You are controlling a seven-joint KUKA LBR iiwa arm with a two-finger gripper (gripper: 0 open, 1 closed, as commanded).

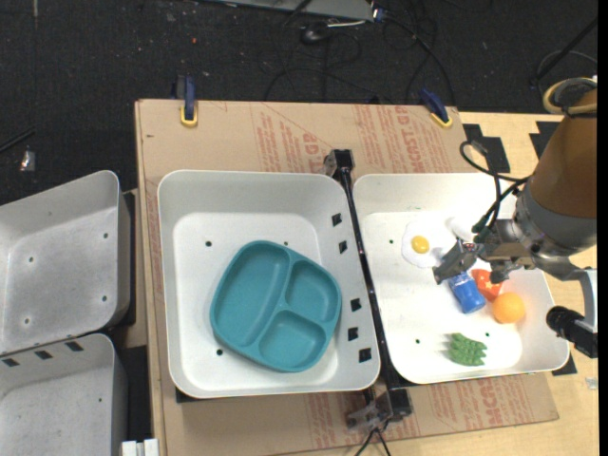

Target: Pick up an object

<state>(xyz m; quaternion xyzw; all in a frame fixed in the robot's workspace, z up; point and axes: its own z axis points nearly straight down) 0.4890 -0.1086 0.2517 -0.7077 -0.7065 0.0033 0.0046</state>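
two white bins [180,255] on cardboard bench [285,131]

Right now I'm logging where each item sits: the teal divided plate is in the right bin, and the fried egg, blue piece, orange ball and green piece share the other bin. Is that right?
Not quite. The camera view shows the teal divided plate in the left bin; the fried egg, blue piece, orange ball and green piece share the other, right bin.
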